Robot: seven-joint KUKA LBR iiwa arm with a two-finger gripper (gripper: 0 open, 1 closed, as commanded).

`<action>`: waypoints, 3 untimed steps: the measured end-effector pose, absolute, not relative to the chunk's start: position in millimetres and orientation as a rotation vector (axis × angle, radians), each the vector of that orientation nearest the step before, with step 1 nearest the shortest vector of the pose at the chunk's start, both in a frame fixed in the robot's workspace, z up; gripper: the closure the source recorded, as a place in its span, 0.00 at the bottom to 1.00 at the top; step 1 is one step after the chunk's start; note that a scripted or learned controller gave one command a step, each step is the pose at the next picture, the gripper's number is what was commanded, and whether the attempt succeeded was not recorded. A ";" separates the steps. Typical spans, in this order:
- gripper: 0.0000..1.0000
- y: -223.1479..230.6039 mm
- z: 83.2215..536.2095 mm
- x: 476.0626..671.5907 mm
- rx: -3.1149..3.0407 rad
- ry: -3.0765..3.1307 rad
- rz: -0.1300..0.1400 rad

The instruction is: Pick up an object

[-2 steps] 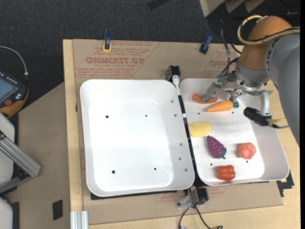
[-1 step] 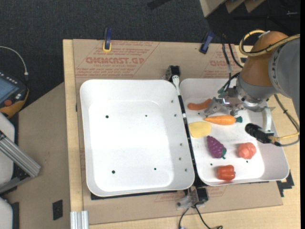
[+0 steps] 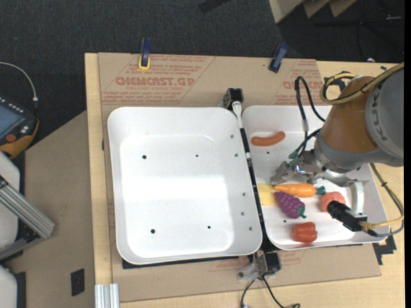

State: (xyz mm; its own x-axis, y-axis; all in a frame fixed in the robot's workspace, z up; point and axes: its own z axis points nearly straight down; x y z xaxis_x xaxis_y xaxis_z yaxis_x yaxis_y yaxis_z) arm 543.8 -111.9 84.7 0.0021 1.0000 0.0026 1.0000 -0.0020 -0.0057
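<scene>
Pincer [image 3: 292, 167], grip state unclear, hovers just above a slim orange carrot [image 3: 295, 188] with a green tip

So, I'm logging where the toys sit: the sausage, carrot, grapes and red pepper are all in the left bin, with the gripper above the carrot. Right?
Not quite. The camera view shows the sausage, carrot, grapes and red pepper in the right bin, not the left bin. The gripper is indeed just above the carrot.

Two blue clamps [image 3: 145, 49] [image 3: 279, 56] gripped the cardboard sheet's [image 3: 192, 76] far edge, well beyond the jaws; a black clip [image 3: 232, 98] sat between the bins.
</scene>
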 end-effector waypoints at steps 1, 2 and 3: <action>1.00 -113.2 94.9 547.4 -2.225 -2.220 -0.002; 1.00 -143.1 101.2 475.3 -2.224 -2.211 0.006; 1.00 -157.4 281.6 510.1 -2.233 -2.237 -0.015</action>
